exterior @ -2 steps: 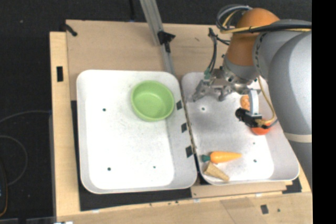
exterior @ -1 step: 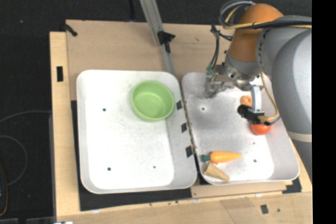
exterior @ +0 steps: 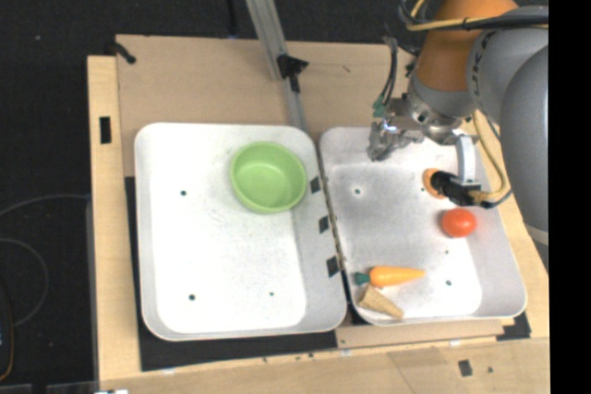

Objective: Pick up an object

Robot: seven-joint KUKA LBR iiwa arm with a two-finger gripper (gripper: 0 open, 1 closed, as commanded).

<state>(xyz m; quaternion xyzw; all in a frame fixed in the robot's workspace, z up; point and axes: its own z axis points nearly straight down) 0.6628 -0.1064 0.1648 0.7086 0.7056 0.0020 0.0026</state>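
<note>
Holding one bowl (exterior: 269, 177), one carrot (exterior: 395, 275), one tomato (exterior: 458, 222).

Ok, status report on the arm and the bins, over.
End effector at right bin's far edge, nothing seen gripped. Carrot, tomato in right bin. Green bowl in left bin.

Tan tabletop (exterior: 203, 88), bearing two shallow white bins side by side, edges touching. Left bin (exterior: 175, 235): green bowl (exterior: 268, 177) near the far edge. Right bin (exterior: 397, 208): red ball (exterior: 458, 222), orange carrot (exterior: 395, 275), tan wedge (exterior: 380, 302).
</note>
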